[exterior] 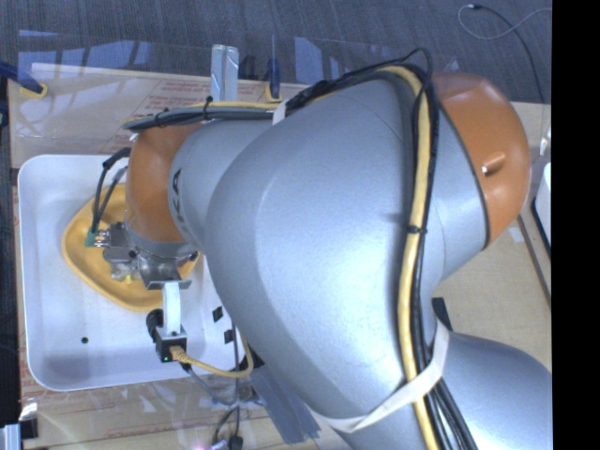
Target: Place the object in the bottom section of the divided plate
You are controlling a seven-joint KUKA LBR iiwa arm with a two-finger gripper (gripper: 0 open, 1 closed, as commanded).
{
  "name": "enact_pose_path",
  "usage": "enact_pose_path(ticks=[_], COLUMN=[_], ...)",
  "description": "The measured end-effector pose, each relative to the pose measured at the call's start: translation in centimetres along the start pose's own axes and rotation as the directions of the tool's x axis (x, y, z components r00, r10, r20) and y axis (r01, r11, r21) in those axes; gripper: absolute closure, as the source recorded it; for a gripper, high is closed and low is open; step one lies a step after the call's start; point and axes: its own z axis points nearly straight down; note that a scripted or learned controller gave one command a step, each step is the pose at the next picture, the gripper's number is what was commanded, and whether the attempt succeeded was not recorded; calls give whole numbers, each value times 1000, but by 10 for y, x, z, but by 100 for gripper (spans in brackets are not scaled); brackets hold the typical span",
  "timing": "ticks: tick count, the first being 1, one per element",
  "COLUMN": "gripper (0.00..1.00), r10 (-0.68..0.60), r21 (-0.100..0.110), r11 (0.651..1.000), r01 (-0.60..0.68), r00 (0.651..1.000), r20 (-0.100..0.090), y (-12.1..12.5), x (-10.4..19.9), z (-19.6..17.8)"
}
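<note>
Divided plate (82, 242), yellow, is lying in the white bin (37, 279) beneath the arm's wrist (150, 204); gripper state cannot be told; placing apparently underway, needing descent over the bottom section.

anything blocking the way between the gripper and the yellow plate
Nothing visible does. The gripper hangs right over the yellow divided plate in the left white bin. The arm itself hides most of the plate, so whatever lies beneath it cannot be judged.

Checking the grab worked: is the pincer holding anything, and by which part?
Cannot be told: the arm covers the pincer above the yellow plate.
</note>
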Motion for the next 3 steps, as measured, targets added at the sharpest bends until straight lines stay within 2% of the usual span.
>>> enact_pose_path(ticks=[1, 2, 3], gripper=[100, 100, 100], r10=[295, 373, 547], r21=[1, 1, -1], r11=[955, 928, 837], r01=[-295, -373, -547], r00=[955, 928, 837], r20=[1, 3, -1], y=[-48, -65, -44], x=[-13, 35, 37], z=[-140, -154, -293])
